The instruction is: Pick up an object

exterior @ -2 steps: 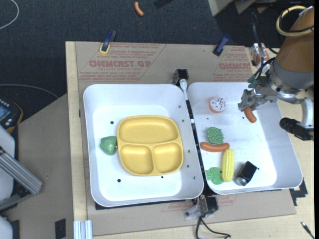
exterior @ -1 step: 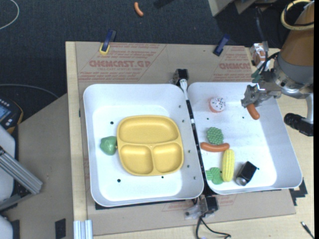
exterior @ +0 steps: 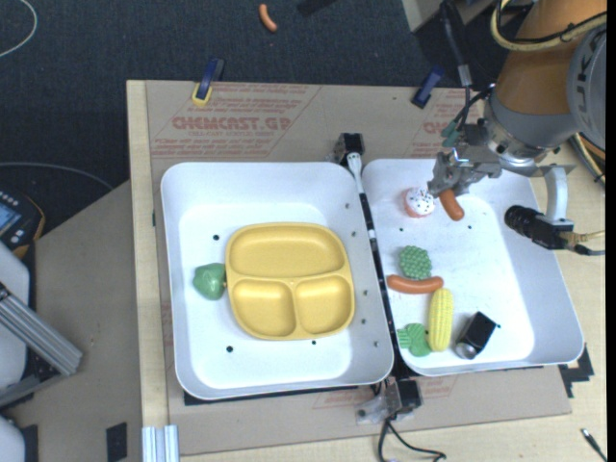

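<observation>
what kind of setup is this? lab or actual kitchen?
Most likely a robotics lab pick-and-place bench, not a kitchen: two white bins clamped on a cardboard-covered table, toy food like the plastic corn and yellow divided plate, loose cables, and carpet below.

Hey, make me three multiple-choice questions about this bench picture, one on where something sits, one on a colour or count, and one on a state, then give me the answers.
1. Where does the yellow divided plate lie?
A. In the left bin
B. In the right bin
C. On the floor

2. What colour is the corn cob?
A. Red
B. Yellow
C. Blue

3. How does the small orange sausage sit relative to the gripper?
A. Far away in the other bin
B. On top of the plate
C. Right at the fingertips, in the right bin

Answers:
1 A, the plate fills the middle of the left bin beside a green toy.
2 B, the cob is yellow, lying upright in view near the bin's front edge.
3 C, the sausage sits directly under the gripper tip, next to a white spotted toy; whether it is gripped is unclear.
</observation>
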Controlling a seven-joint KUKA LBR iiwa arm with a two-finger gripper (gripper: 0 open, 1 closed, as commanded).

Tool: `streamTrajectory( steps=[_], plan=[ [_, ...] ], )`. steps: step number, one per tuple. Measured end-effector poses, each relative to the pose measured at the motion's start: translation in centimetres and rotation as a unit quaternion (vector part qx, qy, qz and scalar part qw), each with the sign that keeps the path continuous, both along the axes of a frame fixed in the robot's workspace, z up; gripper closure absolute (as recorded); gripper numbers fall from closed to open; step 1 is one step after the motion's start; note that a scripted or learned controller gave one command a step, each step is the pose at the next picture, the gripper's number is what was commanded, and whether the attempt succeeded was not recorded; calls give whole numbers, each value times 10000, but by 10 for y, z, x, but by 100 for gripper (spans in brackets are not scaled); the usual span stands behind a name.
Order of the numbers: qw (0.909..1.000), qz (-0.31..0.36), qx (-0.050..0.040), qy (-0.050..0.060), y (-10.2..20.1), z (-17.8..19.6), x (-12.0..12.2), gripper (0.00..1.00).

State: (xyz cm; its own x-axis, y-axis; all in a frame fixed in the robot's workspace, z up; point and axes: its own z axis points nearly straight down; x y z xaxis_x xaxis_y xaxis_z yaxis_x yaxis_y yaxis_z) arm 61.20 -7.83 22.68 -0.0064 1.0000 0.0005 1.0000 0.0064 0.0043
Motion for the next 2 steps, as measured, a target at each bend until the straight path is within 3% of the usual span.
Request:
streamTrajectory(
  steps=[1,2],
  plan=[
    [10000,-18,-8,-4,7,8,19,100],
    [10000,-37,-5,31,0,1,15,100]
  ],
)
